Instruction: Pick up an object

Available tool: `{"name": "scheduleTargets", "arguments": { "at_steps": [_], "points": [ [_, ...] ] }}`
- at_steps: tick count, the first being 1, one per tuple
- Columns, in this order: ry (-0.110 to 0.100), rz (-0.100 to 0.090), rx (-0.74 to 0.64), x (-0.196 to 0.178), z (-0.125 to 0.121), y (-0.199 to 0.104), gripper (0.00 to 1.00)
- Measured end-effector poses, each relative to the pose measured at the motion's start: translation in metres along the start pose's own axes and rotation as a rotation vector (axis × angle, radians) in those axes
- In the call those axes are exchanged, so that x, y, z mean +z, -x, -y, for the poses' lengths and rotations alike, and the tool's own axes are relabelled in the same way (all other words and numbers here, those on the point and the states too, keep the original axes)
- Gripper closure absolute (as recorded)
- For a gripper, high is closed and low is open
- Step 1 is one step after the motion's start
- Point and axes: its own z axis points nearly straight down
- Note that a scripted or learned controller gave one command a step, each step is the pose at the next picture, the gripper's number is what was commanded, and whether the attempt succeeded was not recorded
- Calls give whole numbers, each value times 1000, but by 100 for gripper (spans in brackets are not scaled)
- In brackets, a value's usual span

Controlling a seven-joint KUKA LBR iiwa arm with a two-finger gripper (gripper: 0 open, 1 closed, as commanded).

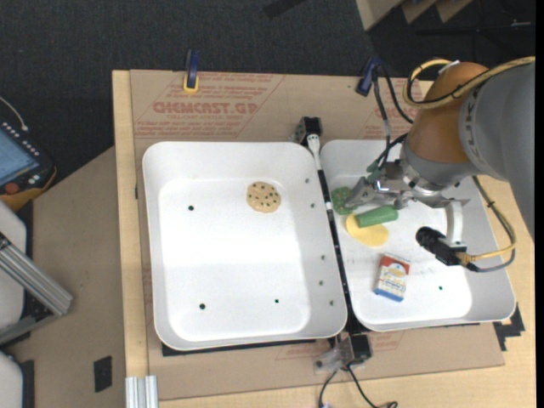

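The right bin (484,291) holds a green stick-shaped piece (376,218) lying on a yellow flat piece (367,234). A smaller green piece (341,201) sits by the bin's left wall. A small red, white and blue box (392,278) lies nearer the front. My gripper (379,187) hangs low over the back left of this bin, just above the green pieces and close to touching them. Nothing is visibly held. A round cookie (263,196) lies alone in the left bin (170,228), toward its back.
The grey arm with its orange band (450,109) crosses the back right of the right bin. A black part with a yellow cable (438,245) hangs over that bin's right half. The wall between the bins (330,228) runs just left of the gripper.
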Motion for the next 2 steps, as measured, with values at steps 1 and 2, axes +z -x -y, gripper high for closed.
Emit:
{"name": "scheduleTargets", "arguments": {
  "at_steps": [1, 2],
  "points": [
    [2, -1, 1, -11, -1, 1, 100],
    [-19, -10, -6, -97, 48, -54, 100]
  ]
}}
